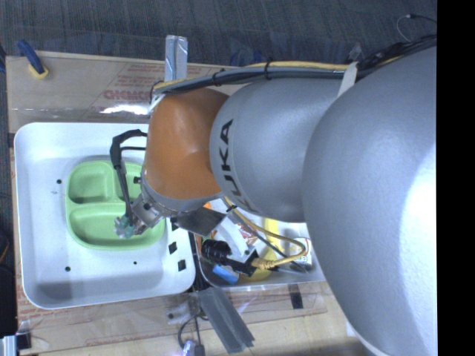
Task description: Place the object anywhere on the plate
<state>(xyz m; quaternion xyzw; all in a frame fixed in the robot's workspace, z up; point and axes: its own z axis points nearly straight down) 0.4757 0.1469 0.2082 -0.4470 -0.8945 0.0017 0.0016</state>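
In the right bin point(208, 279), toward the bench's front edge, a small blue thing point(226, 275) lay among loose paper. Beyond it, in the middle of the left bin point(30, 199), sat the green divided plate point(89, 188). The gripper point(132, 225) hung low over the near right part of the plate. How its jaws stood could not be told. At its tip was a small grey-green scrap, probably the object point(125, 230), either on or just above the plate's near compartment. It looked light and slight, perhaps soft. A hold across its middle would likely serve, though its shape was too blurred to judge. The arm point(267, 154) bore the letters "UKA". Along the bench's far edge, the red print on the cardboard point(137, 93) was unreadable.
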